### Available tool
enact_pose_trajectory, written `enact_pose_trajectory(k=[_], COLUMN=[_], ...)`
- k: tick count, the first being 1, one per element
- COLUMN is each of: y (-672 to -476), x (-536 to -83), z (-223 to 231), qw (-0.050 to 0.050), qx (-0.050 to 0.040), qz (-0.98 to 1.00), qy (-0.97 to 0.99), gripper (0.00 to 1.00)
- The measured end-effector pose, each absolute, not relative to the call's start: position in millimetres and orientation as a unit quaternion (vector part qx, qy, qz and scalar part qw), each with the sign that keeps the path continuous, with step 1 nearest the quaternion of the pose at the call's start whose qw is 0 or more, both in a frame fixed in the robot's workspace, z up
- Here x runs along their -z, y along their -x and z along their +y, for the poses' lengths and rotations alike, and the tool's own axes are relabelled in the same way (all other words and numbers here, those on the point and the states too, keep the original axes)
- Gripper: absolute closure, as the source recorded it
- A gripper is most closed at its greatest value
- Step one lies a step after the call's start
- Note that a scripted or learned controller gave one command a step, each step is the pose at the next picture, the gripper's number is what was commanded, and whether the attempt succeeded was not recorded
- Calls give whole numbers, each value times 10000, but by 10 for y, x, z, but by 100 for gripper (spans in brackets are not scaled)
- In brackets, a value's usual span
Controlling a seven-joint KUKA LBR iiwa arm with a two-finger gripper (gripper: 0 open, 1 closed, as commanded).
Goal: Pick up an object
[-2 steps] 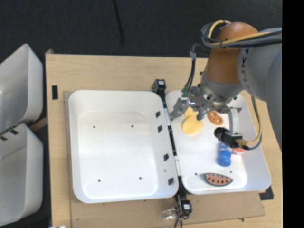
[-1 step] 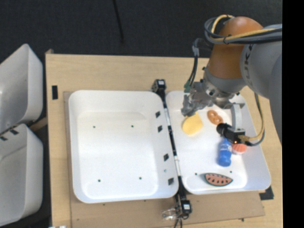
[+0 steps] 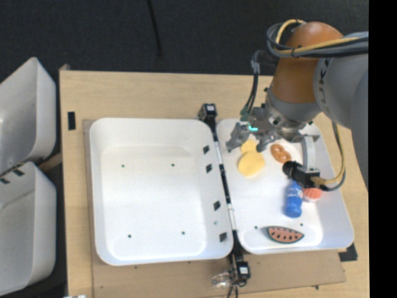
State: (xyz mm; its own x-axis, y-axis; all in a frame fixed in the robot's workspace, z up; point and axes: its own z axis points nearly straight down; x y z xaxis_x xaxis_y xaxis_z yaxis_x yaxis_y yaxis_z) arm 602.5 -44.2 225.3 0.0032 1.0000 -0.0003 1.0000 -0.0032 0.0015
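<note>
Jaws cannot be judged apart or together; the gripper (image 3: pixel 255 136) hangs over the right bin (image 3: pixel 335 231). Nearest lies a watermelon slice (image 3: pixel 285 234), then a blue bottle (image 3: pixel 293 202), a yellow lump (image 3: pixel 251 164) just below the gripper, and an orange piece (image 3: pixel 280 151). Left bin (image 3: pixel 99 166) sits alongside on the tabletop (image 3: pixel 155 82).

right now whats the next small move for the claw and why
Probably a short drop straight down: the claw hangs over the yellow object in the right bin, and the orange object sits close beside it, so sideways drift could bump that.
</note>
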Motion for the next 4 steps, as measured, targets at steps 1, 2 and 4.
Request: enact_pose_trajectory(k=[1,2,4], y=[-6031,-6279,-6935], x=[-2359,-3184,-3273], z=[-457,-5,631], qw=[11,36,55], qx=[-8,-36,-61], qz=[7058,7093,7091], qy=[-7084,-7049,-7050], gripper=[100,100,100])
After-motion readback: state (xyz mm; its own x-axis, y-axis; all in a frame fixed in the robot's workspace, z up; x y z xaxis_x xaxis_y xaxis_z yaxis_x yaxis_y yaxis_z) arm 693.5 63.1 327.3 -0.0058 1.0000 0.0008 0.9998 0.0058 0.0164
